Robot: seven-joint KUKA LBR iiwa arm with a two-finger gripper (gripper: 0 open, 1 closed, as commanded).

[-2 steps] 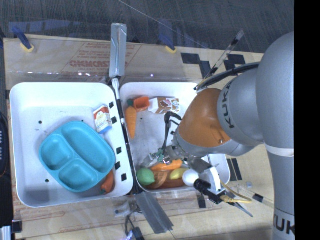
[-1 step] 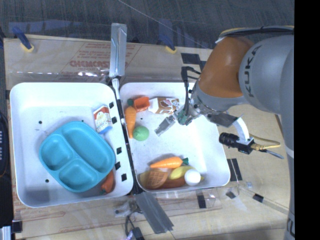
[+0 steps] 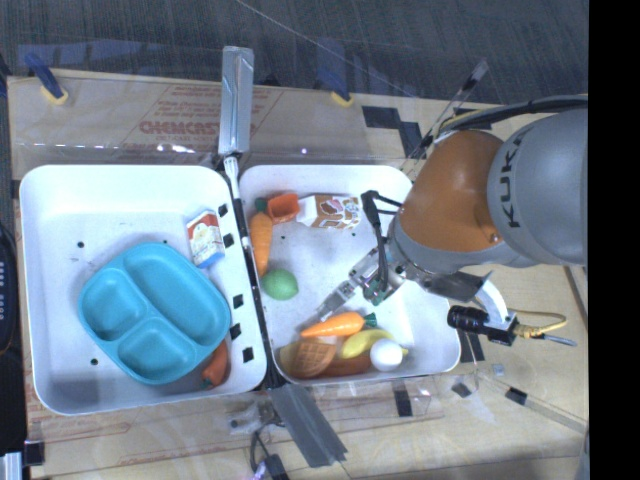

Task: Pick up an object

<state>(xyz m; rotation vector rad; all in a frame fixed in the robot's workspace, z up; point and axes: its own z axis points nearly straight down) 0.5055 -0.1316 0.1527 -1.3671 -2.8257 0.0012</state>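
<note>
Since the toy carrot [image 3: 333,325] looks like hollow moulded plastic, it should be light, stiff and rather slick, so my judgement is that a pinch across its thick middle would hold better than one at the tapered tip. It lies in the right bin [image 3: 330,183], near the front wall, resting against a yellow piece [image 3: 362,343], a white egg [image 3: 386,355] and a waffle-patterned piece [image 3: 308,356]. The gripper [image 3: 362,286] hangs just above and slightly behind the carrot, apart from it, with nothing between its fingers; how wide they stand I cannot tell at this angle. A green ball [image 3: 281,285] sits to the left, and a second carrot [image 3: 261,242] lies along the divider. The left bin [image 3: 50,198] carries a blue compartment tray [image 3: 150,311] and a small carton [image 3: 204,239].
</note>
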